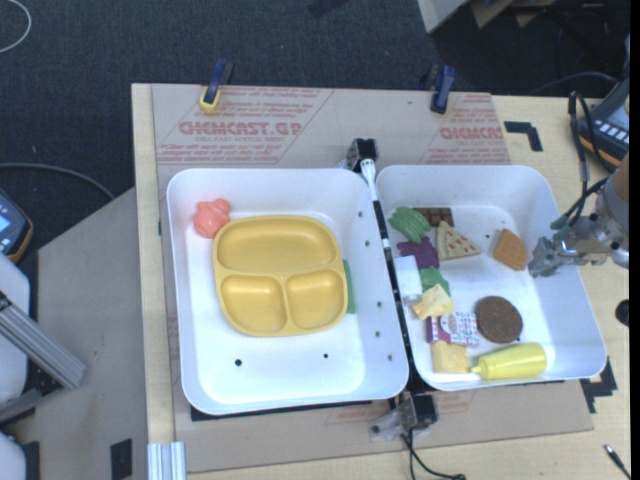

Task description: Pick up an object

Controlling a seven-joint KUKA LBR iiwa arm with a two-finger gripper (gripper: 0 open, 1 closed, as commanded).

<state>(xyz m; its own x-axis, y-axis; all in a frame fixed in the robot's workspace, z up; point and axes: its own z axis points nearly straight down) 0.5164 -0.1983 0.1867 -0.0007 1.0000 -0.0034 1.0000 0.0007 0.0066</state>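
The right bin point(560, 208) holds several toy foods: a green leafy piece point(408, 221), a pizza slice point(457, 241), an orange-brown bread piece point(510, 249), a round brown cookie point(498, 319) and a yellow mustard bottle point(512, 361). My gripper point(552, 255) hangs over the bin's right side. It sits just right of the bread piece and above the cookie, with nothing seen in its grasp. The arm enters from the right edge.
The left bin point(190, 298) holds a yellow divided plate point(280, 273) and a pink-orange toy point(211, 217) at its far left corner. A purple piece point(422, 255), a white piece point(408, 276) and yellow cheese point(432, 305) crowd the right bin's left side. Clamps stand along the board's far edge.
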